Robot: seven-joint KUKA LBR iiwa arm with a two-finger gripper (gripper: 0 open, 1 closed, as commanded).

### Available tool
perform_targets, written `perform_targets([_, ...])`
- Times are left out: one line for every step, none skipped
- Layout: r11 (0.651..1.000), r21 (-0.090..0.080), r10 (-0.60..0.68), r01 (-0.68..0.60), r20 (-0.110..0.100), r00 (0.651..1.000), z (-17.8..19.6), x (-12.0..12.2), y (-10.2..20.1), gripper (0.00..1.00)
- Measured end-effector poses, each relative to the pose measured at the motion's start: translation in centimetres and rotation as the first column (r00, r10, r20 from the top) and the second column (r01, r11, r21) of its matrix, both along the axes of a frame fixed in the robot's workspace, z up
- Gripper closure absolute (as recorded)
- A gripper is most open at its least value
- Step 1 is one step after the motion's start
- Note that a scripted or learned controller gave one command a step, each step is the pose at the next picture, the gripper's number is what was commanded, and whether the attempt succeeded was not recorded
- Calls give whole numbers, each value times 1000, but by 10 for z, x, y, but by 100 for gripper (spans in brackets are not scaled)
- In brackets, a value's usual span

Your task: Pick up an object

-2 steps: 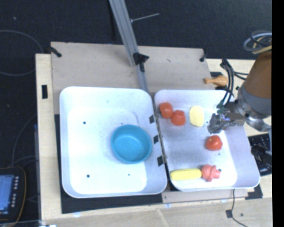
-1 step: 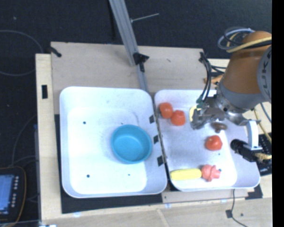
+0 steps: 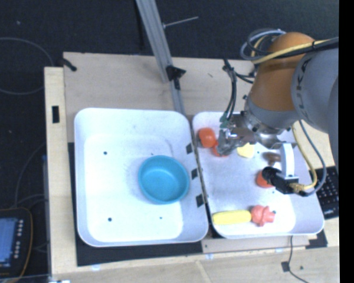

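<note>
My gripper [image 3: 225,144] reaches down into the right bin [image 3: 236,181] near its far left corner. Its tip is right over a small red-orange thing [image 3: 220,152] that peeks out beneath it. An orange ball [image 3: 207,137] lies just to the left of the tip, against the bin's left wall. A pale yellow piece [image 3: 246,151] rests just right of the tip. Farther off in the same bin lie a yellow banana-like object [image 3: 231,217], a pink toy [image 3: 261,214] and a red-orange object [image 3: 263,179] partly hidden by a black fitting.
The left bin [image 3: 100,152] holds a blue bowl [image 3: 163,178]. A grey metal pole [image 3: 156,37] slants up from between the bins at the back. The arm's orange band and cables hang over the right bin's far right part.
</note>
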State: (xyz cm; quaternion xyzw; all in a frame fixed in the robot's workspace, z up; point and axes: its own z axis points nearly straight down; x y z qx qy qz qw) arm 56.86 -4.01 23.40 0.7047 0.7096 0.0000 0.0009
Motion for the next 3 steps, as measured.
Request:
perform_targets([1000, 2, 1, -1, -1, 1000, -7, 26, 39, 100])
perform_targets([1000, 3, 2, -2, -2, 1000, -6, 44, 85, 100])
perform_targets([1000, 5, 3, -3, -1, 1000, 15, 68, 126, 100])
